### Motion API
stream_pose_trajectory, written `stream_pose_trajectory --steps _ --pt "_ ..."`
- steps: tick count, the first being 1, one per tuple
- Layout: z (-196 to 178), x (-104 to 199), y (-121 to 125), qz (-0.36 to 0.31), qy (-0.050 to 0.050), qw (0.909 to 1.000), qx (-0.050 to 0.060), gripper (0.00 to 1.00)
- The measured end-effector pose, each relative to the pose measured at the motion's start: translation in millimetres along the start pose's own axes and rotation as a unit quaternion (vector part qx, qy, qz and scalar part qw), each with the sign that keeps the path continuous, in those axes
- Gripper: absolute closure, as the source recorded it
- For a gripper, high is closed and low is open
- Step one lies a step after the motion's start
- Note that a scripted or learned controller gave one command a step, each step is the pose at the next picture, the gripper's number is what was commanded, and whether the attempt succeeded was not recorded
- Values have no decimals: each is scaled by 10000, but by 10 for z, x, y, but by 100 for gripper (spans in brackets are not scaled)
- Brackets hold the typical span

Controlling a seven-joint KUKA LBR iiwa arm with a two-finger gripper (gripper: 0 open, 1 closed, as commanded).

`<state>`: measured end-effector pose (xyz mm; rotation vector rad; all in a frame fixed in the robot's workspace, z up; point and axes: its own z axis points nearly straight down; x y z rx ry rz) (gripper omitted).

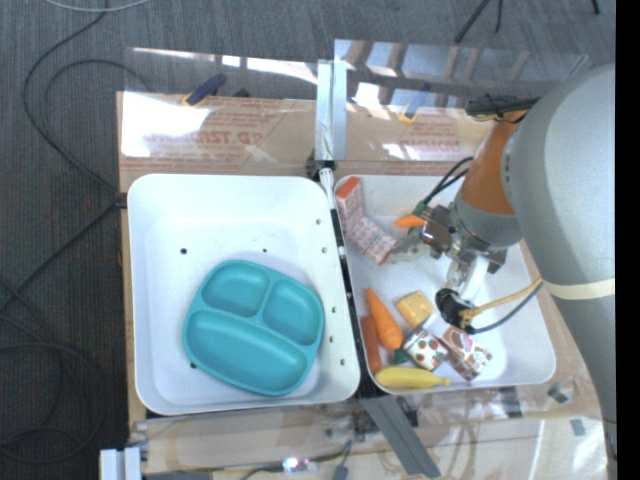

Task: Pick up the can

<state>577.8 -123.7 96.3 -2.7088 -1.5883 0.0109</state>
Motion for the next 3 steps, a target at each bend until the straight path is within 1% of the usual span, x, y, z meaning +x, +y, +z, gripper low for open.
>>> stream_pose_trajectory --steps 1,2,3 --pt "83 -533 523 426 78 9991 5 0" --pt "22 -437 504 337 96 9994 41 100" --pt "-1134 200 927 950 1 9955 -14 100"
